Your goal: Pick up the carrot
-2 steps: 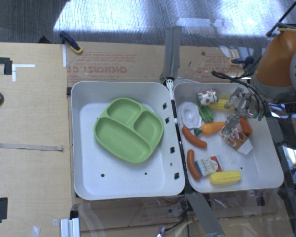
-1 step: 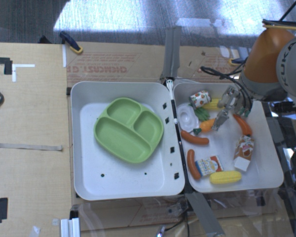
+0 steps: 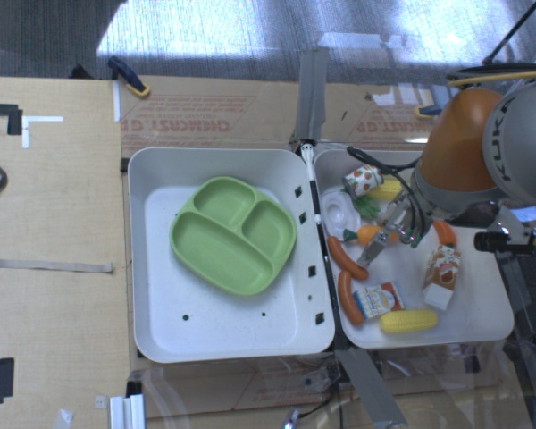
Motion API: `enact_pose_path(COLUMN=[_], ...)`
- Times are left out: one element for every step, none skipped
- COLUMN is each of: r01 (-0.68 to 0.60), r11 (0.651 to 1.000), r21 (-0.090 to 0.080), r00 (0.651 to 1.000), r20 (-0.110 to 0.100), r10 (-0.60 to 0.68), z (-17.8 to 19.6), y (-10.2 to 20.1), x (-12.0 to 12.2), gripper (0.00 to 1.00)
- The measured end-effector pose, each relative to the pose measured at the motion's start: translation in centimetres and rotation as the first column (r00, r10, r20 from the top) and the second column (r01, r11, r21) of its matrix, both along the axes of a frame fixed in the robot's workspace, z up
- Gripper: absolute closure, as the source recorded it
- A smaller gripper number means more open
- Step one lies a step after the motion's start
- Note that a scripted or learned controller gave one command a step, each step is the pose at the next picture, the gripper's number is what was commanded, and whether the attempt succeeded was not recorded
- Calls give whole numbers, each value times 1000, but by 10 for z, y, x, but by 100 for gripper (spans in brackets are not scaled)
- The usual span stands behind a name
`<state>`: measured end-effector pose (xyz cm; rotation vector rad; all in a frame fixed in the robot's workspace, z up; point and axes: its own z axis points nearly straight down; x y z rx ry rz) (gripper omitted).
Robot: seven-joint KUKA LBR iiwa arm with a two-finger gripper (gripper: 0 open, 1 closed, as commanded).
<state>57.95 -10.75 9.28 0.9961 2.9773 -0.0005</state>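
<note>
The carrot (image 3: 367, 234), a small orange piece with a green top, lies in the right bin (image 3: 482, 324) near its left wall, between a clear cup and a red sausage. My gripper (image 3: 381, 233) hangs low over the bin just right of the carrot, reaching in under the grey arm with its orange band (image 3: 460, 141). Its two fingers stand apart, one above and one below the carrot's right end. The gripper is open and the carrot rests on the bin floor. The arm hides part of the bin behind the gripper.
The right bin also holds two red sausages (image 3: 347, 280), a corn cob (image 3: 408, 321), a small packet (image 3: 376, 300), a sauce bottle (image 3: 441, 275), a clear cup (image 3: 338, 211) and a strawberry-print item (image 3: 362, 180). A green divided plate (image 3: 233, 235) lies in the left bin (image 3: 152, 320).
</note>
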Motion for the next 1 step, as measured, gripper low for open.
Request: enact_pose_path(r01=[-4], r11=[1000], r21=[-2], r00=[1000], r20=[4], r10=[4], z=[10], y=[0], x=[2], gripper=[100])
